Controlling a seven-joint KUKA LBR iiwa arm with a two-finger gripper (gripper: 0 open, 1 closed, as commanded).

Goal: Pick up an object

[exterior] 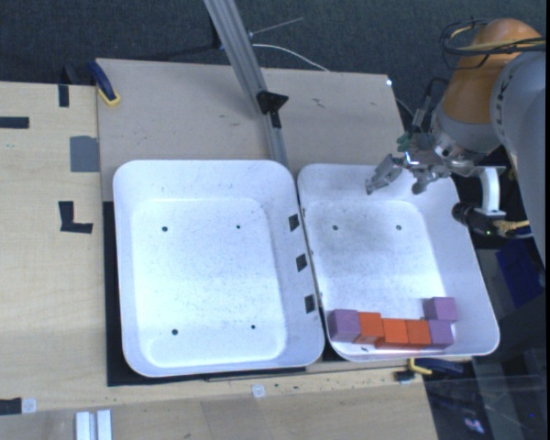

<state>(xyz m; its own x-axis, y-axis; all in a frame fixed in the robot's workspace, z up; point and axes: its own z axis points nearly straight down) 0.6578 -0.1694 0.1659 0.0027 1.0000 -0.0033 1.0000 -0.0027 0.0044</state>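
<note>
We see the gripper (396, 178) hanging over the far edge of the right bin (458, 246), at about one o'clock from that bin's middle. Its two fingers (377, 181) point down and to the left, spread apart with bare white bin floor showing between them; nothing is held. The arm (495, 90) enters from three o'clock, and much of its grey body and orange band are cut off by the frame edge, so we cannot follow its upper links.

The blocks lie well apart from the gripper, packed into the right bin's near edge at about six o'clock. A purple block (345, 323) sits at the left end of the row, touching an orange block (370, 326); a second orange block (407, 333) follows, and two purple blocks (441, 321) close the row at the right, one seemingly raised above the other. The blocks are small and soft in outline, so we cannot tell exactly how many orange pieces there are, nor whether the right-hand purple pair is stacked or simply side by side.

The left bin (128, 246) lies just beside the right one, the rims touching or nearly so. A metal pole (243, 53) slants down from twelve o'clock to the tabletop (37, 246) behind the bins, its top cut off.
</note>
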